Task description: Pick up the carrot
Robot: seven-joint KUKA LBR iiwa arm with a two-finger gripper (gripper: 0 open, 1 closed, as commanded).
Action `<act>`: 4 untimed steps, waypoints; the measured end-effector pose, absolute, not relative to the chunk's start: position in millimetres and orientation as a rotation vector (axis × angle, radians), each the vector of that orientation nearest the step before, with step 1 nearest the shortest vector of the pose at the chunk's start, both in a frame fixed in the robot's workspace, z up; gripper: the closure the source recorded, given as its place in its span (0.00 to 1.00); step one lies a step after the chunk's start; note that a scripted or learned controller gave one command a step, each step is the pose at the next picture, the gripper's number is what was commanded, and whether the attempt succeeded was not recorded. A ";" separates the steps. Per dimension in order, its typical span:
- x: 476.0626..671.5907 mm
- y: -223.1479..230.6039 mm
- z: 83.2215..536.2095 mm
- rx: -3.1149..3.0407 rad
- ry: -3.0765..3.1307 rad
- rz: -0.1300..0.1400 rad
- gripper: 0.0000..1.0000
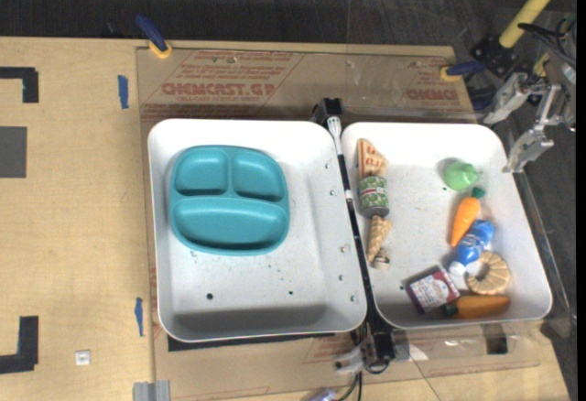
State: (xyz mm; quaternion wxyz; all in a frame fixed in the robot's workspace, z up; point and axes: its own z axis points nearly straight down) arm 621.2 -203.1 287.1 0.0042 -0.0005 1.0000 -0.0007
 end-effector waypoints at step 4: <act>550.9 -155.6 103.8 -0.172 3.108 -0.009 1.00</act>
